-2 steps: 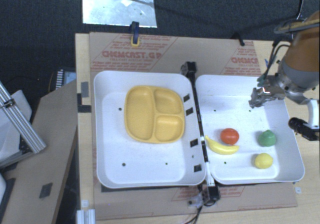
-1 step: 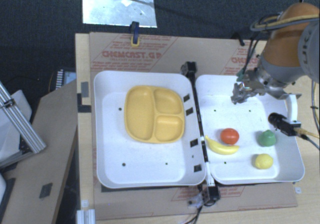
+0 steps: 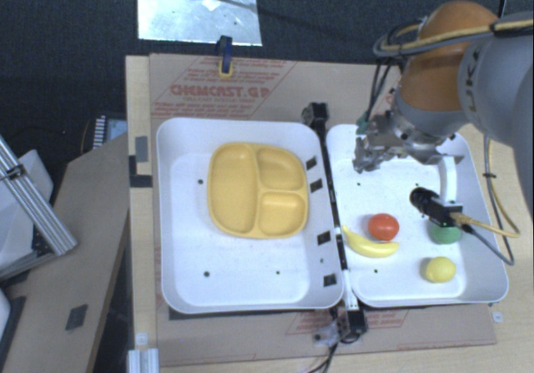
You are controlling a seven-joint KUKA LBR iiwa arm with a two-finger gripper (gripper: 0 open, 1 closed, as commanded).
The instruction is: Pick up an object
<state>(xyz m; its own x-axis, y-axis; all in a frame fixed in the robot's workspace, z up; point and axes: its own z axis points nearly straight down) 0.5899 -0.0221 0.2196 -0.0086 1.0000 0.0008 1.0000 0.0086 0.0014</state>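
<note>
Two bins side by side – left bin (image 3: 179, 279) with a divided tray (image 3: 254, 189) lying in its middle, right bin (image 3: 488, 279) with the small stuff crowded toward its near edge. In there: banana (image 3: 370, 245) nearest the divider, tomato (image 3: 383, 226) just behind and touching it, lemon (image 3: 439, 269) off to the right near the front, another piece (image 3: 445, 234) behind the lemon – gripper (image 3: 367, 158) over the bin's far-left part

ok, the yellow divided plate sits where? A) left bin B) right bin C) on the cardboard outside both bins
A: the yellow divided plate lies flat in the left bin; the banana and tomato are in the right bin.
</note>
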